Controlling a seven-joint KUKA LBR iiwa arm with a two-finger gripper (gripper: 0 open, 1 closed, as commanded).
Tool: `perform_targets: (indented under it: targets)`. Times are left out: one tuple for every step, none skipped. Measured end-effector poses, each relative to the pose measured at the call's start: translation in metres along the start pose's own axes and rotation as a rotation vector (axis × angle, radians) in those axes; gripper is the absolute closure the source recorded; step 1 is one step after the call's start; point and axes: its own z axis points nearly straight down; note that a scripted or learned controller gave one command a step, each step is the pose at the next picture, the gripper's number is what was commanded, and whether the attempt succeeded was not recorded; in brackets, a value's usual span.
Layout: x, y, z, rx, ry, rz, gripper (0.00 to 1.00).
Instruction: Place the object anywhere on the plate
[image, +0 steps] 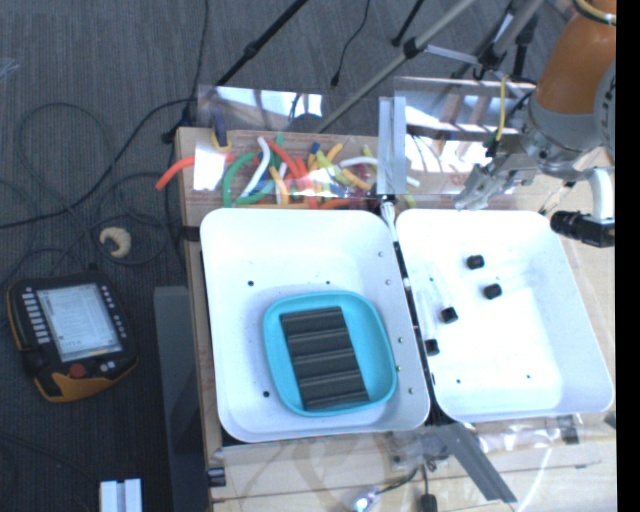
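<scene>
Resting flat on the blue plate (378, 345), a dark ribbed block (320, 358) covers its middle; the plate sits in the left bin (235, 300), toward that bin's near edge. The right bin (560, 340) holds small black pieces (491, 291) scattered across its left half. The gripper (480, 187) hovers over the right bin's far edge, and whether it is apart or together cannot be told.

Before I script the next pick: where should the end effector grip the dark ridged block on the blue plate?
Judging by its shape, grip the dark ridged block across its two long sides, coming straight down. It lies flat on the blue plate, whose raised rim would likely block a sideways approach.
</scene>
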Motion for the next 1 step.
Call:
perform_targets:
  targets:
    - [0.0, -0.0001, 0.0001, 0.0, 0.0, 0.0, 0.0]
